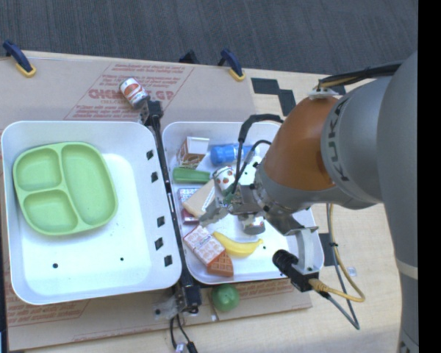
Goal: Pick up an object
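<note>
My gripper [231,201] hangs over the middle of the right bin [303,262], under the arm's orange band. Its metal fingers reach down among the toy foods, close to a tan wedge [199,198] and just above a yellow banana [239,245]. I see nothing clearly held between the fingers. Around it lie a green pod [190,175], a blue cylinder [223,154], a small carton [193,151], a red-and-white patterned box [203,244] and an orange wedge [221,265]. The arm hides the bin's right part.
The left bin [132,271] holds a green divided plate [63,187]. A small can [133,91] lies on the cardboard behind the bins. A green ball [225,297] sits outside the front rim of the right bin. Clamps grip the board's edges.
</note>
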